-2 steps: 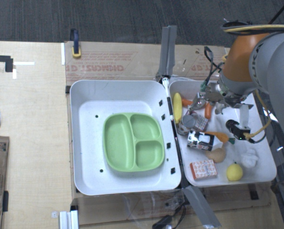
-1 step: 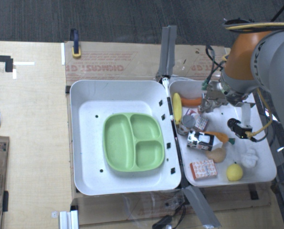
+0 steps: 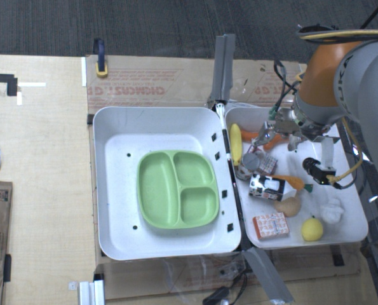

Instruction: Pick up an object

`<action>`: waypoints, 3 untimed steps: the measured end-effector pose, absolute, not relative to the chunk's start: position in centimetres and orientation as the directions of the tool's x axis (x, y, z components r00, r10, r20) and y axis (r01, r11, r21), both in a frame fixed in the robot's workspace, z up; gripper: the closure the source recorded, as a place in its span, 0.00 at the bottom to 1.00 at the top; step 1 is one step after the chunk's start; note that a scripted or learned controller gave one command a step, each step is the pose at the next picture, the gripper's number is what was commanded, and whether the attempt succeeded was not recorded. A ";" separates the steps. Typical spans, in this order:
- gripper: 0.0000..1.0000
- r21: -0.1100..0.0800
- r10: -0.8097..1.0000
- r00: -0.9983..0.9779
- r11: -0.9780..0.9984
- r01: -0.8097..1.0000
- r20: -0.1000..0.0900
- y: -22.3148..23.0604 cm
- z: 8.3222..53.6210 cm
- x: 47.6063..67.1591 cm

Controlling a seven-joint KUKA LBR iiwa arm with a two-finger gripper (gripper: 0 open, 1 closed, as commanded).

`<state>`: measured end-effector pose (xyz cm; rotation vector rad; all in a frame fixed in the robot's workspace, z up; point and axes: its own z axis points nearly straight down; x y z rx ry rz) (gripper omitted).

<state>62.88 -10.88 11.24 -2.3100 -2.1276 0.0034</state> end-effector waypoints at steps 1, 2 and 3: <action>0.00 -0.011 0.991 0.131 -0.131 0.991 -0.002 -9.4 9.1 65.6; 1.00 -0.014 0.991 0.131 -0.131 0.991 -0.004 -9.5 9.8 65.5; 1.00 -0.001 0.987 0.158 -0.158 0.987 -0.002 -4.9 19.2 65.9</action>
